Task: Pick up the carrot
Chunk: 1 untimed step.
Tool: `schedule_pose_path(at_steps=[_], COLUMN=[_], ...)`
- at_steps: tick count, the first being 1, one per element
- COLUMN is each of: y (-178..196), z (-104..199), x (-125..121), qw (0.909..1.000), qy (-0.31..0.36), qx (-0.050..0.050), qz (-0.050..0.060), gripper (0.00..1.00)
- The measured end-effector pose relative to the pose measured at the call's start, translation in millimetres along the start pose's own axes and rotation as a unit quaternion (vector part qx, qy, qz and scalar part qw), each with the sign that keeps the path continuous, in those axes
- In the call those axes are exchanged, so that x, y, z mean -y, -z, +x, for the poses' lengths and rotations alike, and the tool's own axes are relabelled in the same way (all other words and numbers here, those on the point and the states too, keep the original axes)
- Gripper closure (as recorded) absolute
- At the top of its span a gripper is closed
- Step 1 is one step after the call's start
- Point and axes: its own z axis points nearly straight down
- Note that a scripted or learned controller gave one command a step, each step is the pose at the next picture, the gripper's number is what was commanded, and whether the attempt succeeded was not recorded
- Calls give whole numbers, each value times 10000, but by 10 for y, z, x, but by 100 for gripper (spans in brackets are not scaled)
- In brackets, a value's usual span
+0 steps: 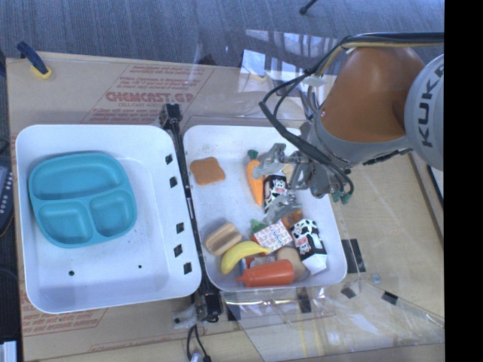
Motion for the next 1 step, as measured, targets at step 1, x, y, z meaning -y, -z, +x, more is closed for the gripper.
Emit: schedule_pose_path(at_steps=[1], y=[-926], z=[-346], x=[150], qw=[9992], qy=[-397], qx=[-38], qz=[-17], gripper=[0])
